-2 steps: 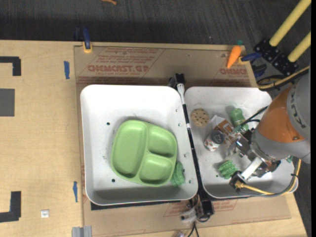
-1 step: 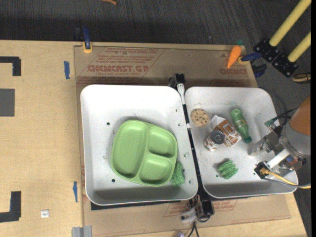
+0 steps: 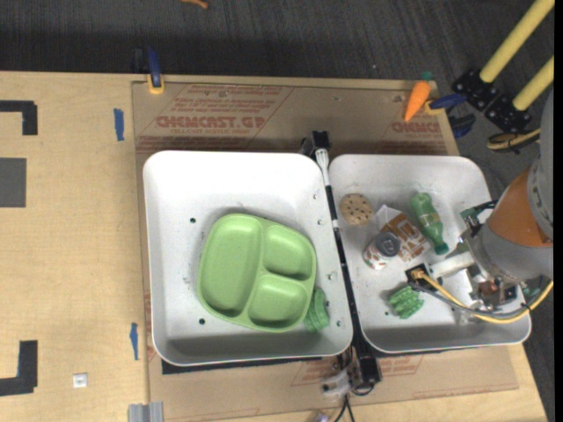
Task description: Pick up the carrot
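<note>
Gripper (image 3: 476, 287) sits at the lower right of the right bin (image 3: 457, 181); I cannot tell whether it is apart or together. The carrot (image 3: 418, 100) lies on the surface (image 3: 70, 236) just beyond that bin's upper edge, outside both bins.

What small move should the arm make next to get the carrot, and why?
Probably lift straight up out of the right bin: the carrot lies outside both bins, beyond that bin's far rim, while the gripper sits low near its front corner.
</note>
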